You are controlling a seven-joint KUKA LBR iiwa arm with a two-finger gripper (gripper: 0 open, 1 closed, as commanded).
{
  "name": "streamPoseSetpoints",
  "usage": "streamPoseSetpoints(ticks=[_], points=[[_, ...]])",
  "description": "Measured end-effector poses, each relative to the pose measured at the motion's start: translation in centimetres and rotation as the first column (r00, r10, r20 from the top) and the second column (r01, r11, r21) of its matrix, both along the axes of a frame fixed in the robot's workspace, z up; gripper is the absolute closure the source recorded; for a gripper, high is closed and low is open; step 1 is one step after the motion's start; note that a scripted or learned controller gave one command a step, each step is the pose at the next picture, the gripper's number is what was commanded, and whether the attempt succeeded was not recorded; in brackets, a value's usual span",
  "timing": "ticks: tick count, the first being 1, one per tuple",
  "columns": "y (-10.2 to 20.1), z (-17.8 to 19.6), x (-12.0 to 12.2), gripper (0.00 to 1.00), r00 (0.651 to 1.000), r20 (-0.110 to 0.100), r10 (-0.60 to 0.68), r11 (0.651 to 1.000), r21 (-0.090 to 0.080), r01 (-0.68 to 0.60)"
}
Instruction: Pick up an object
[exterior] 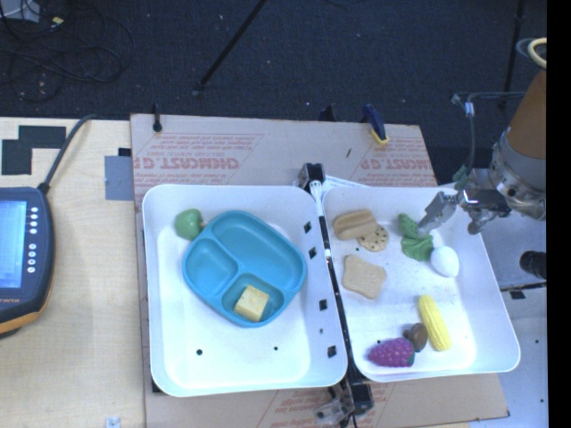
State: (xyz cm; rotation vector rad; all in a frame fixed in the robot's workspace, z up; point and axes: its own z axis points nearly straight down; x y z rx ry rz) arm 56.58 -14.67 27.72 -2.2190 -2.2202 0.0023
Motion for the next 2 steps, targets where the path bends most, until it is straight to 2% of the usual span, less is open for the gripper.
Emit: streamPoseSetpoints(ticks=[1,2], points=[[-5.6,-13.5,4.8,0.0,1.0,-0.01,-0.002,1.0,0.001,0.002],[-5.7,-19.3,7.9,0.0,1.0,0.001,0.005,1.0,-0.001,-0.005]])
